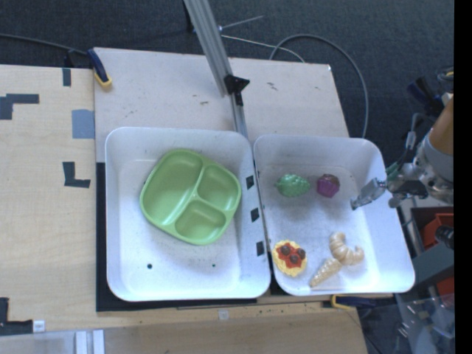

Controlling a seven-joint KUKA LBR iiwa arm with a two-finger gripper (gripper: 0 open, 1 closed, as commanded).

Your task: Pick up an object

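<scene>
**A:** so where's it at right now? looks like nothing's been grabbed.

**B:** yeah, I'd call it the approach step. The gripper is hanging over the right edge of the right bin, nothing between its fingers that I can see. Whether the fingers are apart or together, honestly can't tell from here, it's just a grey blur at that end.

**A:** what's it got to choose from?

**B:** four bits in that right bin. Purple piece is nearest, just left of the gripper. Green leafy thing sits beside that. Toward the front there's a beige croissant-looking toy and a little yellow tart with red berries near the divider. The left bin has a green divided plate, lying flat.

**A:** so next move?

**B:** my guess, slide left over the purple one and drop straight down. It's small and roundish, so I'd expect it to squirt out if the fingers land off-centre. The croissant looks like an easier grab but it's further off.
</scene>
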